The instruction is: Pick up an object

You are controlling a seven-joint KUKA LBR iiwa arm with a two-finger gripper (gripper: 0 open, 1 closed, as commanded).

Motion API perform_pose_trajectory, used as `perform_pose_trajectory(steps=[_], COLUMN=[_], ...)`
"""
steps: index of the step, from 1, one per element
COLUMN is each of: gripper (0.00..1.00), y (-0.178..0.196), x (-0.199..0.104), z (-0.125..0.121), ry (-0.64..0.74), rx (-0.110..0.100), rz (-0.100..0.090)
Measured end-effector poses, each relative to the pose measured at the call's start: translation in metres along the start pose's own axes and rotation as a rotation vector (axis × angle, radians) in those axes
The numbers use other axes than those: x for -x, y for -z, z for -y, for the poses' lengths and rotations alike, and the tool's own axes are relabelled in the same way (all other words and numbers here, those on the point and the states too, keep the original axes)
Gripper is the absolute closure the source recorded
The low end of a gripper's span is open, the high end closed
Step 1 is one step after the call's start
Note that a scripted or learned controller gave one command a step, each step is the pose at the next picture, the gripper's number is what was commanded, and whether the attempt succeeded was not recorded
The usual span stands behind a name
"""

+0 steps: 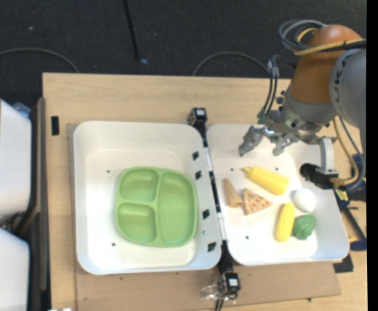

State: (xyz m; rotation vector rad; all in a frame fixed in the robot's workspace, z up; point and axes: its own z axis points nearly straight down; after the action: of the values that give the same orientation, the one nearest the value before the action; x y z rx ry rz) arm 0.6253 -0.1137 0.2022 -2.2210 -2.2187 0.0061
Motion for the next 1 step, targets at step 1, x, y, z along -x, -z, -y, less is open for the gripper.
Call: perform_pose_trajectory(steps=[1], gripper=[0.0], y=[-0.0435], x=[-0.0046], z=[-0.0014], ry=[-0.001], rx=[0.003], rz=[0.0])
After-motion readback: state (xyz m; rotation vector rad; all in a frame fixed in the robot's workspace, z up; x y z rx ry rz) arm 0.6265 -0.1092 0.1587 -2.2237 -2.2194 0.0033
